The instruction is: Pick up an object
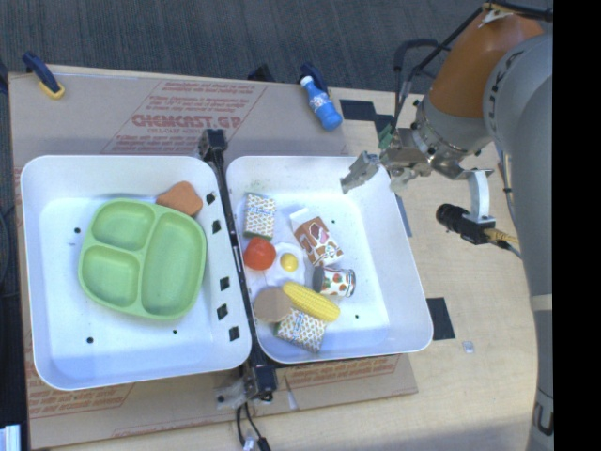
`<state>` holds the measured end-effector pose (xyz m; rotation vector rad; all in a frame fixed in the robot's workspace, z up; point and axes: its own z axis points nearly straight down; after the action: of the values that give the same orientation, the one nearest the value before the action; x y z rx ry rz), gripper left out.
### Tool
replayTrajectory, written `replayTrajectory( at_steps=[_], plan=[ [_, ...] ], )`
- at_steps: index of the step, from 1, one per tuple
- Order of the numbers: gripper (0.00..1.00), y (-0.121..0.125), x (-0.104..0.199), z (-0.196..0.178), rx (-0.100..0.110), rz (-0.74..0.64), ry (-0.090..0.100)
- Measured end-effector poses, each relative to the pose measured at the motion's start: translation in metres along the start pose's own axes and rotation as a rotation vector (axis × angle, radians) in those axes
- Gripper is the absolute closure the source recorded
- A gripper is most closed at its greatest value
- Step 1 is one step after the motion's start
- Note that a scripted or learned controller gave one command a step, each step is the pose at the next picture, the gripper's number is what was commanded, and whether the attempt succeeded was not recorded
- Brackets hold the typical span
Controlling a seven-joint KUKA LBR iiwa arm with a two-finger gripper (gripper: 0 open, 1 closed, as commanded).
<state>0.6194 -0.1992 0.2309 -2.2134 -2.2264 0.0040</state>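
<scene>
Over the right bin's (399, 252) far rim, claw (368, 172) (grip unclear), corn (311, 301) well apart.

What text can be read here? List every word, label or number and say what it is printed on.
"CHEMCAST GP": red print on the cardboard sheet under the bins, behind the left bin.
Smaller red lines above and below it on the cardboard: too blurred to read.
Prints on the patterned packets and the small can in the right bin: too small to read.
Blue bottle: no label can be made out.
</scene>
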Motion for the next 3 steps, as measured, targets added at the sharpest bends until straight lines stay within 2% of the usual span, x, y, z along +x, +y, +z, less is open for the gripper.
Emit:
replayTrajectory(
  at_steps=[1, 2, 3],
  plan=[
    [0.00, -0.067, 0.021, 0.101, 0.004, -0.001, 0.002],
    [0.00, 0.000, 0.002, 0.096, -0.003, 0.000, 0.001],
    [0.00, 0.038, 0.042, 0.133, -0.001, -0.001, 0.001]
  ],
)
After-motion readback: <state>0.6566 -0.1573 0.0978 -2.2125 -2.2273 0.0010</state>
